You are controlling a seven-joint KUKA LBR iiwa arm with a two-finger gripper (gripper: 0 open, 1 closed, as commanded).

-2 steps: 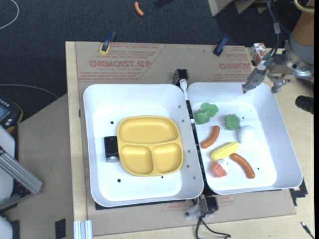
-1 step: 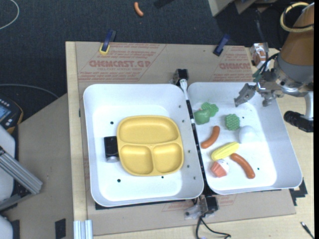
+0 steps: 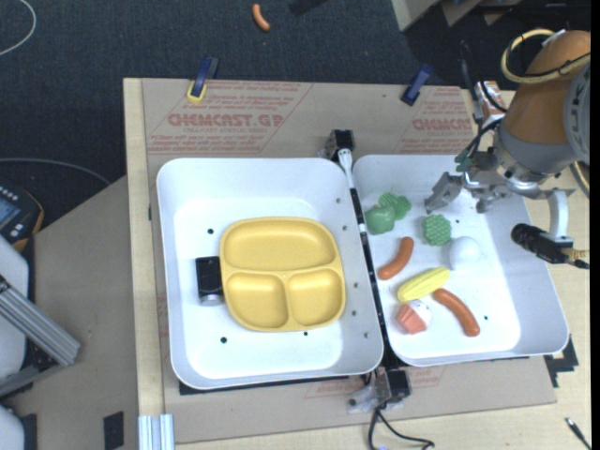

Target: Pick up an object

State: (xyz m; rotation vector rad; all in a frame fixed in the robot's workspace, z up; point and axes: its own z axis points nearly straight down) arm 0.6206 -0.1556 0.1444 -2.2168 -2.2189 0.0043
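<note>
The left bin (image 3: 178, 251) holds a big yellow divided plate (image 3: 281, 272) with a small black block (image 3: 207, 277) touching its left edge, while the right bin (image 3: 534, 317) carries the toy food: green pieces (image 3: 386, 212), a corn cob (image 3: 423, 283), two sausages (image 3: 396, 258) and a white egg (image 3: 464, 248). The gripper (image 3: 464, 193) hangs over that bin's far end near the green bits, fingers spread apart with nothing between them; the arm's upper part runs off the right edge

The bench (image 3: 281, 111) bears two white bins (image 3: 187, 251).
</note>
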